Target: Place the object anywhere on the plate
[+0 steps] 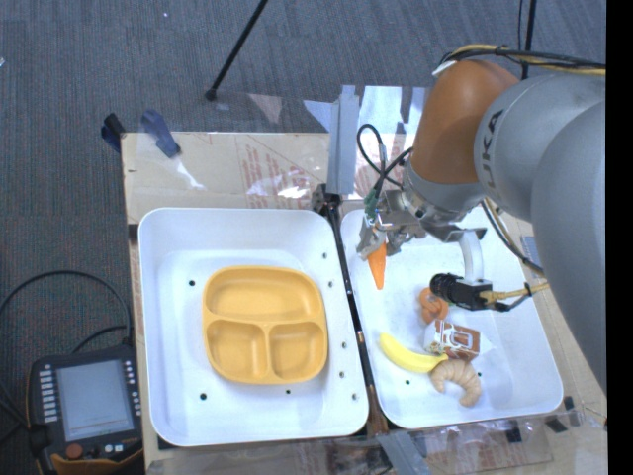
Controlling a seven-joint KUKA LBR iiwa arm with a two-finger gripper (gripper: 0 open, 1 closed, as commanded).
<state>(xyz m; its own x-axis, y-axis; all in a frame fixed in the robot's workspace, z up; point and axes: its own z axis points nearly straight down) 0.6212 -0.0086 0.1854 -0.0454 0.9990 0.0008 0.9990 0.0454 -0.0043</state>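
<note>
A yellow plate (pixel 212 300) with three compartments lies in the middle of the left bin (pixel 170 265). My gripper (pixel 380 241) hangs over the upper left corner of the right bin (pixel 519 364), close to the wall between the two bins. It is shut on an orange carrot (pixel 377 268), which points straight down from between the fingers. The carrot is to the right of the plate, with the dividing wall between them.
In the right bin lie a banana (pixel 408 353), a croissant (pixel 459 378), a small brown and white packet (pixel 455 339) and an orange lump (pixel 431 305). A teach pendant (pixel 89 404) sits at the lower left, off the bench.
</note>
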